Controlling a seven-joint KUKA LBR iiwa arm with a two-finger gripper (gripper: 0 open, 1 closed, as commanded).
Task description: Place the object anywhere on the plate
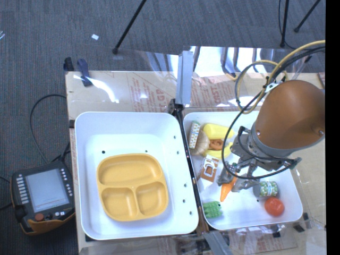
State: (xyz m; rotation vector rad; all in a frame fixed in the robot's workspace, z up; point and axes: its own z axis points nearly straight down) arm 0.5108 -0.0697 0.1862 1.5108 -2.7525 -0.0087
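A yellow plate (132,186) with three compartments lies in the left bin (87,142), and nothing rests on it. My gripper (237,179) hangs low over the middle of the right bin (289,187), beneath the arm's orange band (291,113). An orange carrot (226,190) pokes out from under the gripper toward the lower left, its upper end hidden by the gripper. Whether the carrot is touched or held is hidden from this angle.
The right bin also holds a small orange-and-white box (209,169), a yellow item (215,132), a brown-and-white packet (196,138), a green toy (212,209), a green can (267,188) and a red tomato (274,206). A teach pendant (42,195) lies left of the bench.
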